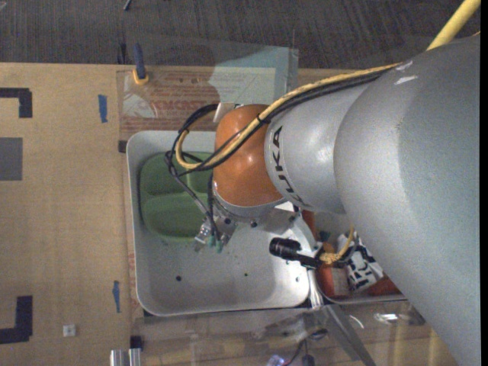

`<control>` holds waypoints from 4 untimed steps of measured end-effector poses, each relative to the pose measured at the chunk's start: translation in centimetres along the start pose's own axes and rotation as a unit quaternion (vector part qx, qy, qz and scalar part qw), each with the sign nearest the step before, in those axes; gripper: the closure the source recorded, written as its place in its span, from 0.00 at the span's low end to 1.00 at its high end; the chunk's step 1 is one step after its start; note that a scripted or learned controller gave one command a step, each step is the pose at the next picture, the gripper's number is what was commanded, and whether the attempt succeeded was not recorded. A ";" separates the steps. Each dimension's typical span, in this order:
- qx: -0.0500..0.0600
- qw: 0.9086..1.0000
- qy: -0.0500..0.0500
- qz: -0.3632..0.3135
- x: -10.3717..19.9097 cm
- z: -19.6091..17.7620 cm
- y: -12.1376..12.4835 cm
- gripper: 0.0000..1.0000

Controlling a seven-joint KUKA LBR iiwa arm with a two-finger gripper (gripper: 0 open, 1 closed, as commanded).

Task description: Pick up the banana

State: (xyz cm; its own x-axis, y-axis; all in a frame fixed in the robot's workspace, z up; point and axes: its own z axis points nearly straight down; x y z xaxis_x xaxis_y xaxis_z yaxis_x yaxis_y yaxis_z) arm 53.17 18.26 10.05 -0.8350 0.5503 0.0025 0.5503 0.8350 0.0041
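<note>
- Arm metal is lying nearest the camera, reaching in from the view's right. Its grey bulk is covering most of the right bin, simply because the arm is mounted off to that side.
- Just beneath, the orange band is marking the wrist, which is pointing steeply down into the left bin.
- Lower down, the gripper is hanging close over that bin's pale floor, right at the edge of a green dish. Whether it is spread or pressed together I cannot tell, and I am not making out anything in its grasp.
- The green dish is lying flat in the bin's far-left part. The rest of the floor is showing only a few dark specks, so the gripper seems to be aiming at a spot with no fruit in it.
- As for the banana, I am not finding it for certain. A yellow patch is peeking out under the arm at the right bin's edge, beside a black-and-white item and a red-orange thing. It may be the banana or only robot cable.
- If that patch is the banana, the gripper is standing well apart from it, in the wrong bin, and the pick is not yet starting.
- Farthest off, the bench is carrying both bins, with blue tape likely marking their positions.
</note>
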 end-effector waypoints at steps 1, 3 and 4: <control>0.004 0.997 0.002 -0.073 -5.9 -4.0 7.4 1.00; 0.001 0.996 -0.002 -0.095 -9.4 -3.2 4.5 1.00; -0.001 0.997 -0.003 0.071 -3.2 -12.5 7.5 1.00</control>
